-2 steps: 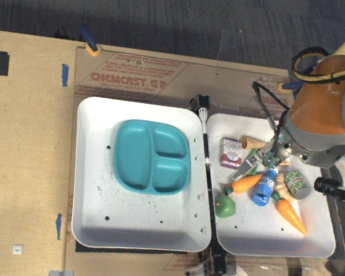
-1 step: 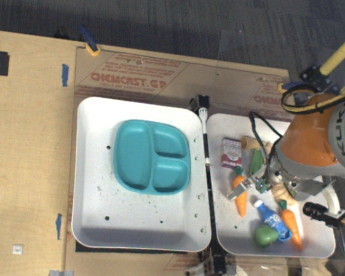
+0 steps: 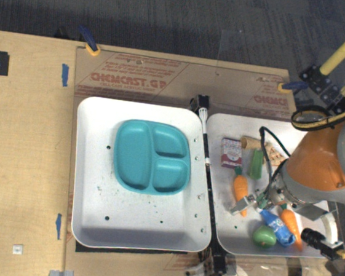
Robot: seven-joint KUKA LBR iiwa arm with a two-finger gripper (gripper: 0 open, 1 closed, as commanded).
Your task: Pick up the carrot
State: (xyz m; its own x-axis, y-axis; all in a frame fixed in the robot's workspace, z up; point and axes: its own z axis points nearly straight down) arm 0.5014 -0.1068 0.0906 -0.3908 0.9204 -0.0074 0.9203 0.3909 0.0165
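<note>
I see the small orange carrot with a green top (image 3: 240, 186) lying in the right-hand shallow white bin (image 3: 218, 232), just left of my metal two-finger gripper (image 3: 246, 204). I cannot tell how the gripper is set. A second orange carrot-like piece (image 3: 291, 223) lies beside a blue bottle (image 3: 277, 227) and a green round fruit (image 3: 264, 237). The left white bin (image 3: 91, 174) holds a teal divided plastic plate (image 3: 153, 157).

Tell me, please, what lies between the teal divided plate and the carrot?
In the camera view, between the teal plate and the carrot lie bare white bin floor and the two bins' adjoining rims; no other object.
</note>
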